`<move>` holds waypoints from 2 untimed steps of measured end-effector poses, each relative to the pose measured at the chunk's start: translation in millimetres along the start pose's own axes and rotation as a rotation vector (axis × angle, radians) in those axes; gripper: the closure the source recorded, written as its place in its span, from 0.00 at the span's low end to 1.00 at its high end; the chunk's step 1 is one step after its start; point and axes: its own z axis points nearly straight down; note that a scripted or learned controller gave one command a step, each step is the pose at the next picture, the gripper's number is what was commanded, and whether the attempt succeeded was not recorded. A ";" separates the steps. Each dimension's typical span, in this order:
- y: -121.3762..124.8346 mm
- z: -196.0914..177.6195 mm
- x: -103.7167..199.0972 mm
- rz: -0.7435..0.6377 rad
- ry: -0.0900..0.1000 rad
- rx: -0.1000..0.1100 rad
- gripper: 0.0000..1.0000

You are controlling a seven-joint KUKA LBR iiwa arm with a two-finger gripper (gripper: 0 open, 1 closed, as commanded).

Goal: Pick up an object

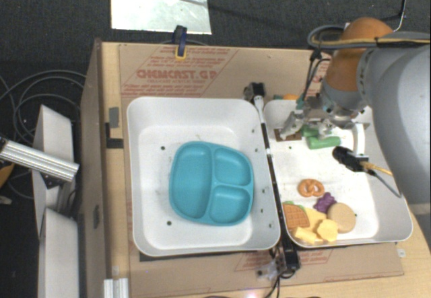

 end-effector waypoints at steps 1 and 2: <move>2.2 1.2 4.9 0.000 -0.010 0.004 0.00; 2.3 1.2 4.5 0.000 -0.010 0.004 0.00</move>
